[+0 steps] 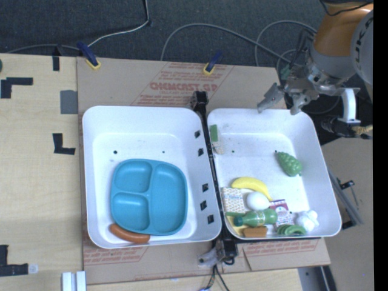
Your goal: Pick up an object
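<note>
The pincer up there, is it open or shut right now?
Open. The pincer hangs above the far rim of the right bin, its two fingers splayed apart with bare space between them and nothing held there.

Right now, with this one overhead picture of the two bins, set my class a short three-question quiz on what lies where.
1. True or false: the blue divided plate lies in the right bin.
2. Which item lies beside the plate at the near edge of the left bin? A) banana B) sausage C) egg
3. Fill in: the gripper hangs above the ____ rim of the right bin.

Key
1. False: the plate is in the left bin.
2. B: the sausage rests by the plate's near edge; the banana and the egg are in the right bin.
3. Far.
</note>
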Motion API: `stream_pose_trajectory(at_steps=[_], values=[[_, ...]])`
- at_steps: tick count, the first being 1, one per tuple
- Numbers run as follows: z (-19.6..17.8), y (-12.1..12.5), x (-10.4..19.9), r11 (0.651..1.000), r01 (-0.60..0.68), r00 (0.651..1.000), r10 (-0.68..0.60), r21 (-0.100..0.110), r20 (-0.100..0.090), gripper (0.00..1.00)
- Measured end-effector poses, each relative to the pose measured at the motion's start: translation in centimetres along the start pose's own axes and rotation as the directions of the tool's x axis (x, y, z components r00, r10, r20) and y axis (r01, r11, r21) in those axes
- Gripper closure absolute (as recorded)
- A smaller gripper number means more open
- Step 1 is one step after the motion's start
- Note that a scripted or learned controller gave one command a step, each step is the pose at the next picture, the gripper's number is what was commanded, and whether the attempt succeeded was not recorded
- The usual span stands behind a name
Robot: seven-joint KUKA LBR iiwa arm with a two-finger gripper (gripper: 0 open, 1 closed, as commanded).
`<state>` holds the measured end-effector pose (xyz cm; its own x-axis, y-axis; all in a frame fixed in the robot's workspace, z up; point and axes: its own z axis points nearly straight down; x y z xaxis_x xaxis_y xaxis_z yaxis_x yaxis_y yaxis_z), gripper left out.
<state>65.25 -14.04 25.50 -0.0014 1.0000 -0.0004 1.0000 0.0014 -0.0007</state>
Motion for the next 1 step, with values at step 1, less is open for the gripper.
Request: stream_pose_trajectory(at_steps=[1], values=[[5.05,-4.27,-8.45,1.000,-0.002,1.000,0.002,0.002,0.002,0.00]])
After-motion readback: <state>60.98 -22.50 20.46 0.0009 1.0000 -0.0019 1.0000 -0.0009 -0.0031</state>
